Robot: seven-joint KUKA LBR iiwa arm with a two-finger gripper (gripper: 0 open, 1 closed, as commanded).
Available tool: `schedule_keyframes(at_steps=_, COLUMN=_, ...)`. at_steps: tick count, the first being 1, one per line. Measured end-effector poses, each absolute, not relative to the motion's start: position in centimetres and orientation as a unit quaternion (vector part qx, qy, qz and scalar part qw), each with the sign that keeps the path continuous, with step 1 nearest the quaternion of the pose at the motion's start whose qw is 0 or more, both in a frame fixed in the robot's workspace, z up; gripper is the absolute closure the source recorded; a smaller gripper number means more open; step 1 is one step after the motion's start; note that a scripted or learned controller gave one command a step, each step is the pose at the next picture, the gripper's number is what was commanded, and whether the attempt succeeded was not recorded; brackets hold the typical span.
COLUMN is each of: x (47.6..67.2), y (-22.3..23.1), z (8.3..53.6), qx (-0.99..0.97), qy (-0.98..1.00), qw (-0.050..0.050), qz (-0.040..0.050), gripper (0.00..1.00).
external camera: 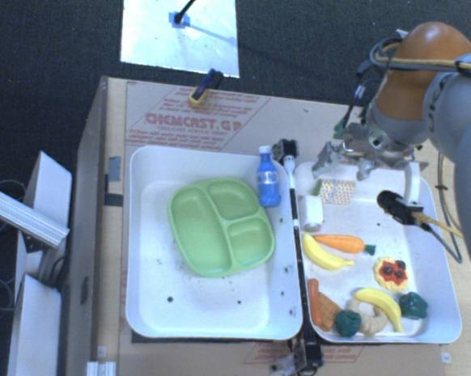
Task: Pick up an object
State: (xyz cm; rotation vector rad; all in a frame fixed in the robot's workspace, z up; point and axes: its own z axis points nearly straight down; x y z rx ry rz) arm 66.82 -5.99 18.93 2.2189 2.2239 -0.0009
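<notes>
White plastic forms the two shallow bins set side by side on the counter (217, 117). The left bin (150, 298) is occupied mostly by a green divided plate (220, 226), and a blue bottle (268, 178) with a white cap is stood at its far right corner, beside the plate. The right bin (444, 276) is filled with small toy foods: a yellow banana (325, 254) with an orange carrot (341, 242) just behind it, a white block (312, 211) near the dividing edge, and a pale patterned block (336, 192) at the far end. Nearer the front, a second banana (379, 304), a round red-and-yellow piece (392, 273), two dark green broccoli pieces (412, 305) (347, 322) and an orange-red strip (320, 303) are gathered. The gripper (347, 163) is held above the far end of the right bin, just over the patterned block, with its fingers spread apart and nothing seen between them.
</notes>
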Motion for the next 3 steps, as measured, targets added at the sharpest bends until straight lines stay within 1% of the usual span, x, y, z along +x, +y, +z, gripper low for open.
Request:
schedule_keyframes(at_steps=1, x=64.3, y=-9.3, z=11.0, qx=0.707, qy=0.708, qw=0.003, qz=0.0026, gripper=0.0)
schedule_keyframes(at_steps=2, x=66.5, y=-9.2, z=10.0, qx=0.706, qy=0.708, qw=0.003, qz=0.0047, gripper=0.0)
schedule_keyframes(at_steps=3, x=67.2, y=-9.4, z=9.6, qx=0.708, qy=0.707, qw=-0.001, qz=0.0017, gripper=0.0)
